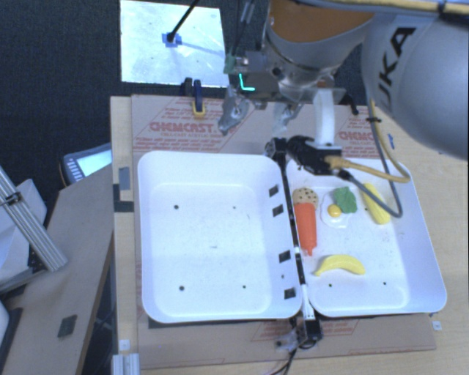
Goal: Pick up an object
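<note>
The tabletop point(88, 242) carries two shallow white bins side by side on a brown sheet printed with red lettering. The left bin point(157, 183) has a bare floor marked by a few small dark dots. The right bin point(418, 278) holds all the loose items, gathered in its near-left and middle part.

The grey arm point(410, 66) enters from the right and crosses the top of the view, with its orange band point(315, 22) above the wrist. The hand point(255, 113) hangs above the far rim of the bins, over the printed sheet and clear of every item. Two metal fingers point(233, 113) point downward with a visible gap between them, and nothing sits in that gap. A yellow cable point(385, 176) runs from a black fitting at the far edge of the right bin.

Items in the right bin:
- An orange carrot point(306, 228) lies lengthwise just beside the dividing rims.
- A yellow banana point(340, 265) lies nearer the front, just beyond the carrot's tip.
- A second yellow piece point(375, 205), elongated, lies to the right; its kind cannot be determined.
- A green leafy piece point(344, 198) touches a small fried egg point(335, 214).
- A speckled round biscuit point(305, 195) sits at the carrot's far end.
</note>
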Available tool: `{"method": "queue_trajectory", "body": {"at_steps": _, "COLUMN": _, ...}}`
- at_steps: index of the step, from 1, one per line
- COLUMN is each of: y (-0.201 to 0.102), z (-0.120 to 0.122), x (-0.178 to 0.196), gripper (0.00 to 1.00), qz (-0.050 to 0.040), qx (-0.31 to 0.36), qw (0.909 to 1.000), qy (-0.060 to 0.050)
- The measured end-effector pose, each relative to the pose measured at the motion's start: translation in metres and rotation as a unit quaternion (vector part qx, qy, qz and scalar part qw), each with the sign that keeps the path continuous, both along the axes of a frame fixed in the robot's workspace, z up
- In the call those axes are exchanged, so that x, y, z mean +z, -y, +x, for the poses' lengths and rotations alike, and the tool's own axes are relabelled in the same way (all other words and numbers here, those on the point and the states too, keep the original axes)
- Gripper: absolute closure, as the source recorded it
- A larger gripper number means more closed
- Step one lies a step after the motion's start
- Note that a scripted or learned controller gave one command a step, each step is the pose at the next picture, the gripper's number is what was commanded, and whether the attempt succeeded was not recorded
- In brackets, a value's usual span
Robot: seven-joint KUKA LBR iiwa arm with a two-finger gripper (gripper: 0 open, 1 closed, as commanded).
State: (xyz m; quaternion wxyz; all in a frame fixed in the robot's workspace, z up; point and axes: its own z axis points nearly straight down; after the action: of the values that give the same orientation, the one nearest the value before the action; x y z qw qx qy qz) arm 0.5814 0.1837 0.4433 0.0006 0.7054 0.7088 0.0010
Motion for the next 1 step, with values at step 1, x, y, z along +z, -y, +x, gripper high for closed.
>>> {"method": "queue_trajectory", "body": {"at_steps": 1, "y": -0.0003, "z": 0.0004, "x": 0.0112, "gripper": 1.0, "qz": 0.0001, "qx": 0.003, "qw": 1.0, "qy": 0.001}}
